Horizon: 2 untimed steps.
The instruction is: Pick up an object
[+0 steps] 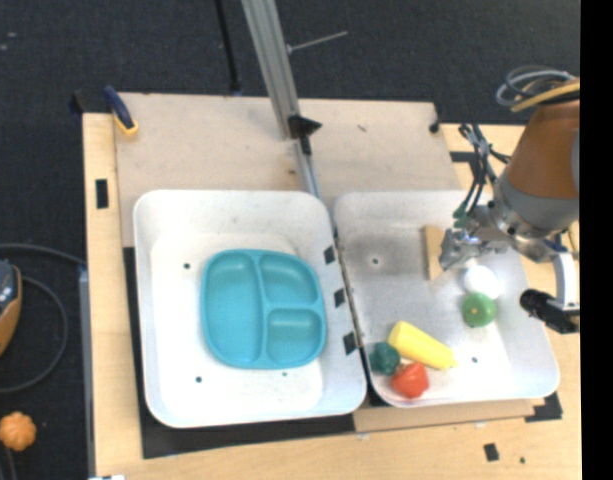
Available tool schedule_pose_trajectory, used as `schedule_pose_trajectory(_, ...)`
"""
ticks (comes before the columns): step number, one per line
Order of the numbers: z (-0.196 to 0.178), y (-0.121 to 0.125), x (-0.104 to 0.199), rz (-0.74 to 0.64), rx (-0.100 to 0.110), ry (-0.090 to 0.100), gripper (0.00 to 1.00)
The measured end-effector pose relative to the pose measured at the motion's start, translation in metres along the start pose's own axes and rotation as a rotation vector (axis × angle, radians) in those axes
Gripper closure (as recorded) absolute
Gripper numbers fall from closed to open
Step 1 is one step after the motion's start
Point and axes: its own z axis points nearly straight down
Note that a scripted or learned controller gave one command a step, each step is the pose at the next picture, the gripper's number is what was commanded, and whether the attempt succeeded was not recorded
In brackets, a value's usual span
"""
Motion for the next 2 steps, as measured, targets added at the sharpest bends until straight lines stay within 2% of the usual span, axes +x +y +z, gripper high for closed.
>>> schedule_pose_trajectory(1,-0.049,0.002,-0.002,0.000,-0.001,-0.001,1.00)
schedule_pose_trajectory(2,-0.048,0.012,0.042,-0.003,0.004,0.002,1.00)
